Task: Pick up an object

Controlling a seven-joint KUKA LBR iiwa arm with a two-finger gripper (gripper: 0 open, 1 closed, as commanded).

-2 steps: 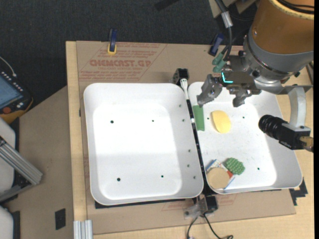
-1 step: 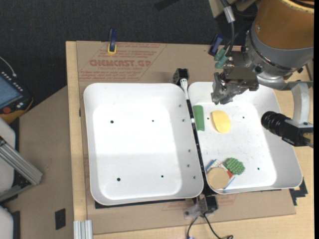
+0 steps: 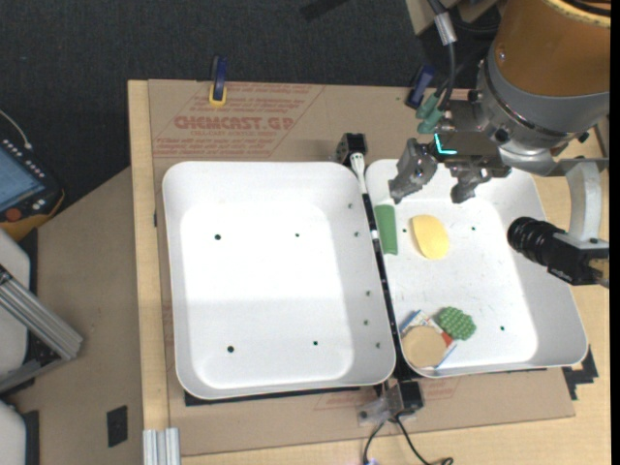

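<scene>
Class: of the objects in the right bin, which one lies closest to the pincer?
The yellow oval piece, just below the open pincer; the green stick lies farther left.

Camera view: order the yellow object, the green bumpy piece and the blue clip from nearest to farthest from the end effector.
From the end effector:
1. Yellow object, just below it in the right bin.
2. Green bumpy piece, near that bin's front edge.
3. Blue clip, far left on the cardboard.

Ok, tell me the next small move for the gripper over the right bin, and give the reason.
Probably lower the gripper a little toward the yellow object. The fingers look open and hang above the right bin with nothing between them, and the yellow object lies just in front of them, apart from the green stick at the bin's left wall, so it seems the nearest clear target.
</scene>
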